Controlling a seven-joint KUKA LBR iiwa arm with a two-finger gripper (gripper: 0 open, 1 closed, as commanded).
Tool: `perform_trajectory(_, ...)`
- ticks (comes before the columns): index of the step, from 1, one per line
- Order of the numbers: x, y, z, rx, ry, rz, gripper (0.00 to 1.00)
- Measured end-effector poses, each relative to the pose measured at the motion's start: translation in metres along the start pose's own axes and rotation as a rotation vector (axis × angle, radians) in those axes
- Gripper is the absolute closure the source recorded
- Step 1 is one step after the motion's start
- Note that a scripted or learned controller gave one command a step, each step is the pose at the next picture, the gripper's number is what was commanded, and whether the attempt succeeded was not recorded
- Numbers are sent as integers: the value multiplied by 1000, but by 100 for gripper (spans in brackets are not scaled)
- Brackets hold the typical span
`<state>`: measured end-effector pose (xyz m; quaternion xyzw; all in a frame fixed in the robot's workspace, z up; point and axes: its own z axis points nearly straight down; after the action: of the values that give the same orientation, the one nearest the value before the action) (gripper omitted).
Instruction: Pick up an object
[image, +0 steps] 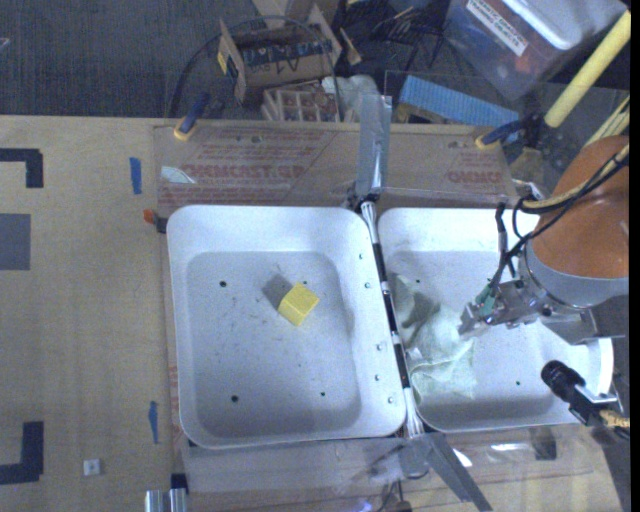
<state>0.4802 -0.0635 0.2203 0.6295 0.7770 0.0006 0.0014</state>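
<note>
The pale crumpled cloth is found just below-left of the gripper, whose state cannot be told.

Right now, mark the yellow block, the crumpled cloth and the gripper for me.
yellow block (298, 304): camera view, on its top face.
crumpled cloth (437, 352): camera view, on its pale middle folds.
gripper (478, 317): camera view, at its tip over the cloth.

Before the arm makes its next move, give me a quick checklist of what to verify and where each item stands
1. End effector over the right bin: ok.
2. Pale cloth beside the end effector, within reach: ok.
3. Anything held between the fingers: cannot tell.
4. Yellow block in the left bin, far from the arm: not ok as a target.
5. Cable near the wrist hanging loose: cannot tell if it snags.
</note>
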Motion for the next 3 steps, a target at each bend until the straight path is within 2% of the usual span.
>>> perform_trajectory(1,74,16,-66,-1,0,-188,100)
perform_trajectory(2,105,21,35,6,2,212,100)
perform_trajectory(3,10,2,-80,-1,-1,-54,100)
